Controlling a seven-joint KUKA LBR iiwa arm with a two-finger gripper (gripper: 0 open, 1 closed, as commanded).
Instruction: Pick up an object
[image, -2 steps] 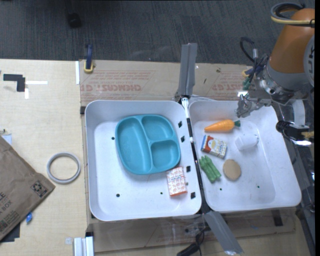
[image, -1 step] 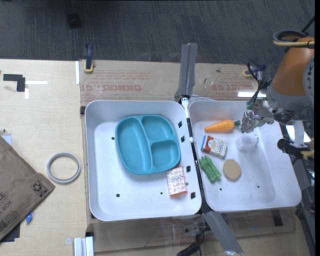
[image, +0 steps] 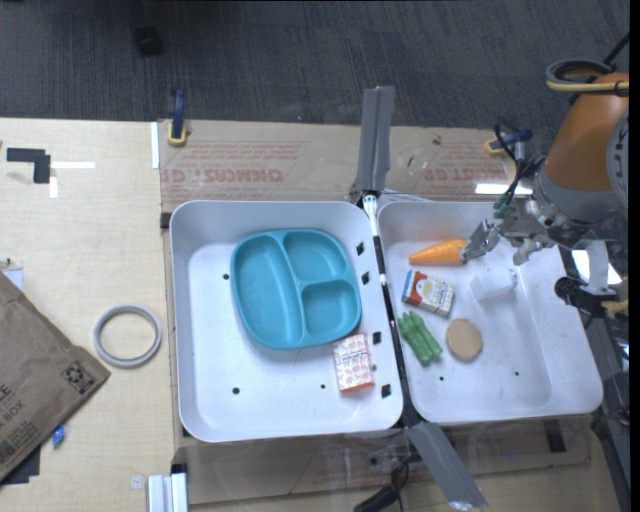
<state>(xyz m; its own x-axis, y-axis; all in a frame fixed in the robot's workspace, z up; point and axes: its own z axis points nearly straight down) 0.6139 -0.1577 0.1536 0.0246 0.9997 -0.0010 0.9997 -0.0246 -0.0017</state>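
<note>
gripper (image: 487, 240) hung at carrot's (image: 437, 252) three o'clock | finger state cannot be told | carrot judged light, stiff, smooth | best gripped mid-body

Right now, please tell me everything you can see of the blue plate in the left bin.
The blue plate is a teal tray, plastic by its look, with rounded corners and three compartments, all holding nothing. It lies flat, slightly turned, in the left bin. The small red-and-white packet lies at its lower right corner.

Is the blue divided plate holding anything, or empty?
Empty: all three compartments of the blue divided plastic plate show bare blue; the small red-and-white carton lies beside it.
</note>
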